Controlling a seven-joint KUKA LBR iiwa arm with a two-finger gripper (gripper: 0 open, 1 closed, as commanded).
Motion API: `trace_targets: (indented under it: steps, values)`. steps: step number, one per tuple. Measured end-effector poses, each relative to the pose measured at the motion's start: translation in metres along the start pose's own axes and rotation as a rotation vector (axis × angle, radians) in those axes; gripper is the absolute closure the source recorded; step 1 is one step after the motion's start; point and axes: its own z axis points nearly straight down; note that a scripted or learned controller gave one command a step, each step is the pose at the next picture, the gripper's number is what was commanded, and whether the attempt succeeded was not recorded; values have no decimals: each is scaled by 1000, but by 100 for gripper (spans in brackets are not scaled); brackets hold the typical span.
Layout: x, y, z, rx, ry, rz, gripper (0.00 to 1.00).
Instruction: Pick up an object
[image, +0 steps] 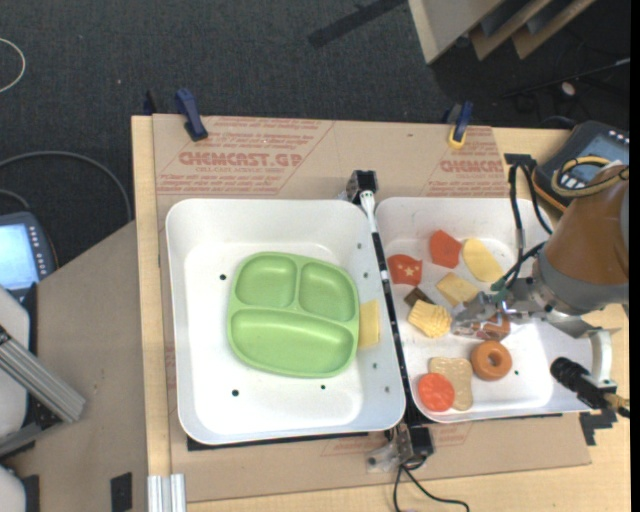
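Note:
The right bin (400, 215) holds several toy foods: a red wedge (445, 248), a pale yellow egg-shaped piece (482, 260), a red piece (405, 268), a tan cracker (456, 290), a yellow waffle piece (430, 320), a brown doughnut (491, 360) and a red disc (436, 391) on a tan slice (458, 372). My gripper (482, 318) reaches in from the right and sits low among them, just above the doughnut and right of the waffle piece. Its tips are lost in the clutter.
The left bin (190, 300) holds a green divided plate (293, 315). A yellow piece (370, 325) leans at that bin's right wall. A black cable runs along the divider (382, 280). The arm's body (590, 250) covers the right bin's right side.

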Motion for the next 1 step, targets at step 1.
trace_targets:
  steps: [1]
  values:
    - [0, 1, 0, -2, -1, 1, 0]
